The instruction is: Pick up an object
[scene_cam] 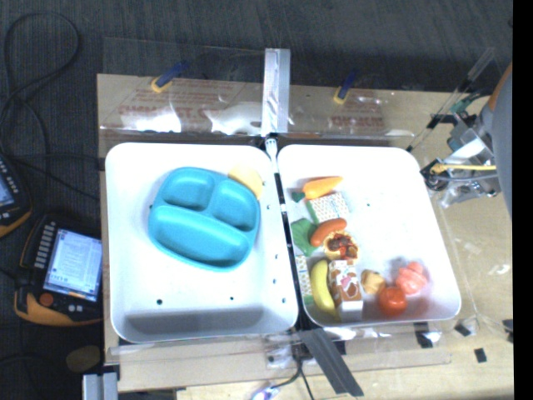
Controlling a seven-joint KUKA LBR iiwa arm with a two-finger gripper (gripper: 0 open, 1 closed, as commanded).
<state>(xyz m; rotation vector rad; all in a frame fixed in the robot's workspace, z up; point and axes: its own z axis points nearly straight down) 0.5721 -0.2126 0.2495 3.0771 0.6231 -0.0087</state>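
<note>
Camera view. Two white bins stood side by side on the bench. The left bin [125, 307] held a blue sectioned tray [206, 217] lying at a slant, with a small yellow piece [246, 178] touching its upper right corner. The right bin [416, 215] held a crowd of toy foods along its left wall and lower edge: a carrot [321, 186] at the top, a sausage-like piece [327, 229] below it, a banana [321, 285] upright along the left wall, a patterned box [346, 286] just beside the banana, and a tomato [392, 299] with a pink item [411, 277] near the lower right corner.

The arm [510, 136] stood at the frame's right edge, outside the right bin and level with its upper right corner. The gripper's working end was cut off by the frame, so whether it was spread or closed could not be told. Nothing was seen held.

Judgement: no object had yet been picked. Every candidate lay to the left of and below the arm. The tomato and pink item were the nearest pieces. The banana's long axis ran roughly parallel to the divider, tight against the wall, which would likely hinder a grasp there.
</note>
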